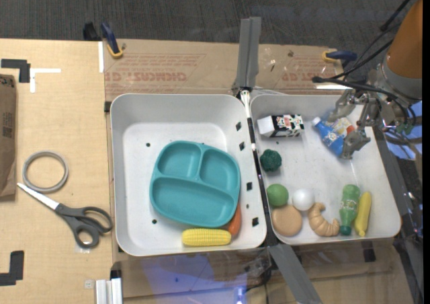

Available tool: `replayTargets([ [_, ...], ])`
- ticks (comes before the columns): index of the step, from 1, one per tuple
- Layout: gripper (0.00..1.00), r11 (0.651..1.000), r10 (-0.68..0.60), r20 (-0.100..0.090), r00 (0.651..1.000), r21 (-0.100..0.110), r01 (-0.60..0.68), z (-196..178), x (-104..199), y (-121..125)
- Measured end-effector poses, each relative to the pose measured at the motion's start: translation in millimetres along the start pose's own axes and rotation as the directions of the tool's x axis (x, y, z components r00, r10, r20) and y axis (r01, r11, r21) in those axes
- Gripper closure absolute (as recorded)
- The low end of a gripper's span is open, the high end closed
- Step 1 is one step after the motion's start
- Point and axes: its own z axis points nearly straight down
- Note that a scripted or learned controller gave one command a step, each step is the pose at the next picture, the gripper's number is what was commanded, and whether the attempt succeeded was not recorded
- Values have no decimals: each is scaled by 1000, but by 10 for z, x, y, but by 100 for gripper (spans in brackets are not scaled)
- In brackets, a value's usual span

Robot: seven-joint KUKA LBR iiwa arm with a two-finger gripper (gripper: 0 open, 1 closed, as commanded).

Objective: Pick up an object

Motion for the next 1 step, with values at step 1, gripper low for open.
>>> replayTargets([
  [1, 0, 1000, 31, 6, 999, 1, -31, 1313, -522, -323],
])
